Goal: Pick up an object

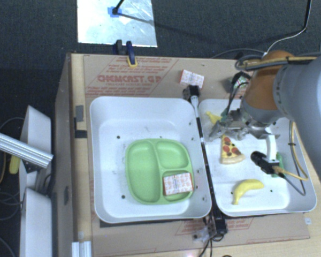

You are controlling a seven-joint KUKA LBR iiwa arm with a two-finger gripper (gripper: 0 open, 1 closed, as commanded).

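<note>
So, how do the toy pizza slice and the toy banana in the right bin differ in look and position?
The pizza slice is a flat triangle, orange with red spots; the banana is a curved, plain yellow shape. The pizza slice lies near the middle of the right bin, just below the claw; the banana lies nearer the bin's front wall, farther from the claw. Both are small toy foods resting loose on the bin floor.

Robotics lab: cardboard-topped bench (144, 76), two white bins (104, 143), loose cables (289, 36), dark carpet.

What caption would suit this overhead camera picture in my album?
Robot hand hovering over a toy pizza slice and banana in the right bin, beside a green plate.
</note>
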